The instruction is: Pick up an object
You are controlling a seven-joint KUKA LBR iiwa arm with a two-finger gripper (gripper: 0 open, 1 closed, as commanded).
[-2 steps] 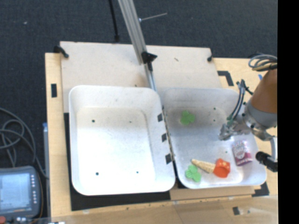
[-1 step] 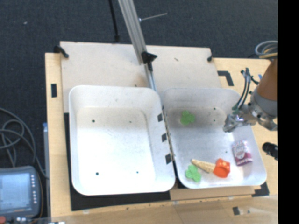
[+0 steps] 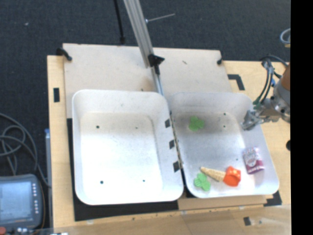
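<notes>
The right bin (image 3: 215, 106) holds several small items. A green leafy piece (image 3: 196, 124) lies near its back middle. At the front lie a second green piece (image 3: 202, 181), a tan cone (image 3: 212, 173) and an orange-red block (image 3: 233, 176) close together. A purple-pink packet (image 3: 253, 160) rests by the right wall. My gripper (image 3: 250, 120) hovers at the bin's right rim, above and behind the packet, with nothing seen between its fingers.
The left bin (image 3: 122, 146) sits beside the right one, with a narrow divider between them. A slanted aluminium post (image 3: 139, 23) rises from the back of the bench. Cables and a monitor (image 3: 19, 202) lie on the floor at the left.
</notes>
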